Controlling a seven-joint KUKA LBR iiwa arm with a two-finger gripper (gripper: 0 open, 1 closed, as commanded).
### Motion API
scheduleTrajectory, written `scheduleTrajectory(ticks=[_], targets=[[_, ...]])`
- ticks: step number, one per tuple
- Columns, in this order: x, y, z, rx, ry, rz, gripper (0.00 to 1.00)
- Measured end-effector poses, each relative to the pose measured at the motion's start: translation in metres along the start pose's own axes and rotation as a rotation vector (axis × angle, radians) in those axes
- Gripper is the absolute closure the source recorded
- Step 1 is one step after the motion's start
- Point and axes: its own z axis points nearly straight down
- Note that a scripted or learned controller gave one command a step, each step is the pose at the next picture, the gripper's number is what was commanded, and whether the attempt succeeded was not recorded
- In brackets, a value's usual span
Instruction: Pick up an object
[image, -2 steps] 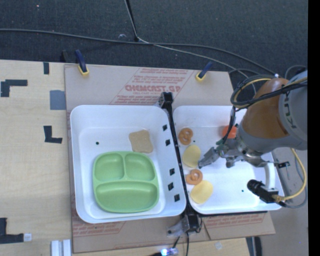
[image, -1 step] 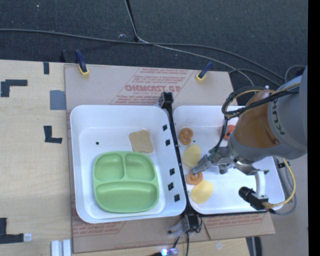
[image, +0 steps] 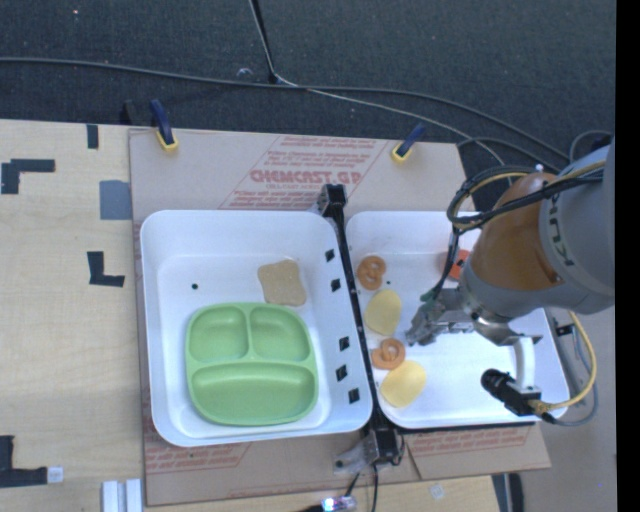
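Yellow, thin and probably light, the chip (image: 383, 312) at the right bin's (image: 470, 415) left side looks slippery, so I would pinch its edges; whether the gripper (image: 420, 328) is apart, I cannot tell.
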Motion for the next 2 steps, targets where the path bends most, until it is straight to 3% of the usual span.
scheduleTrajectory(ticks=[2], targets=[[0.002, -0.006, -0.098, -0.008, -0.002, 0.001, 1.00]])
